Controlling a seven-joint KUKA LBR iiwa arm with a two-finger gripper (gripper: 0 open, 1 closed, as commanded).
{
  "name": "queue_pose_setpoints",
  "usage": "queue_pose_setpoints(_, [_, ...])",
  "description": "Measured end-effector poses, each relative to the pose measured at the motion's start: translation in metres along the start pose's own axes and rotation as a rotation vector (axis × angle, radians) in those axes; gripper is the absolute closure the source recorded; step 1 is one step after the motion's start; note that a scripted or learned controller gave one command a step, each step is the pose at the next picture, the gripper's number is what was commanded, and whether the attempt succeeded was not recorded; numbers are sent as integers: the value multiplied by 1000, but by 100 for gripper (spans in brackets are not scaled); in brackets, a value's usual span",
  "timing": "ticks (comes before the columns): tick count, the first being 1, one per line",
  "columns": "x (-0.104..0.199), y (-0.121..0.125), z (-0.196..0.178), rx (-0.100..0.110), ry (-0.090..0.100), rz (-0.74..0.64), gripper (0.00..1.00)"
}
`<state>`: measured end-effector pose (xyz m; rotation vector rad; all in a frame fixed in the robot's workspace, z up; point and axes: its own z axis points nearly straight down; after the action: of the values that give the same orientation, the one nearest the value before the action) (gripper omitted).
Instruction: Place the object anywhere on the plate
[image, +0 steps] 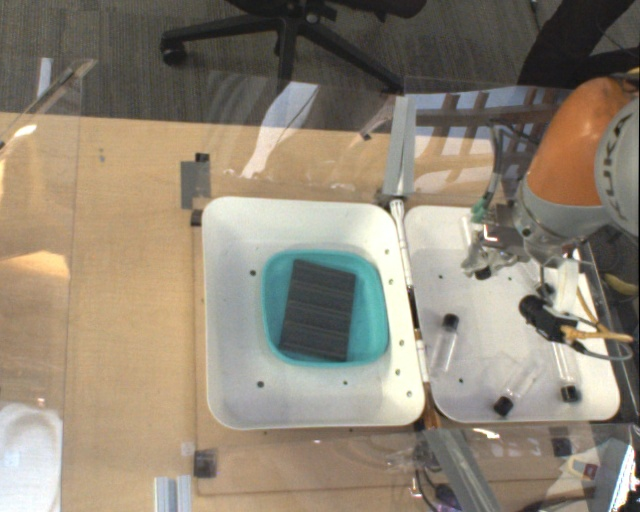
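Because the task asks only that the object end up anywhere on the plate, the entry starts from the teal plate (372, 300), a squarish dish with rounded corners that sits near the middle of the left bin (228, 300) and serves as landmark here. On the plate, slightly left of its centre and tilted a little off its edges, lies the dark ribbed block (318, 310), flat, fully inside the rim, touching nothing else; judged from this lie, it is the task's object and the placing looks done, the plate's raised rim keeping it from sliding out. Right of the plate, across the divider where the two bins meet, the right bin (440, 240) holds loose items: three clear vials with black caps, one (445, 340) just beyond the divider, one (512, 388) further right and nearer the front edge, one (567, 372) furthest right; they lie on their sides, probably because they roll. Also right of the plate, above the far half of that bin, hangs the arm (585, 140), orange band uppermost, with the end effector (490, 250) low over the white floor and well apart from the plate. Whether it is spread or pressed together I cannot tell; no item shows in its grasp. A black cable fitting (545, 318) trails beneath the wrist. The table (100, 300), left of the plate, is bare wood.
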<state>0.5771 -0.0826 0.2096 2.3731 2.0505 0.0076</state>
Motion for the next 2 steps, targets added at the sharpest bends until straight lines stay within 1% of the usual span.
queue_pose_setpoints(1, [64,-38,25,4,1,-154,100])
queue_pose_setpoints(2, [158,-60,25,3,2,-239,100])
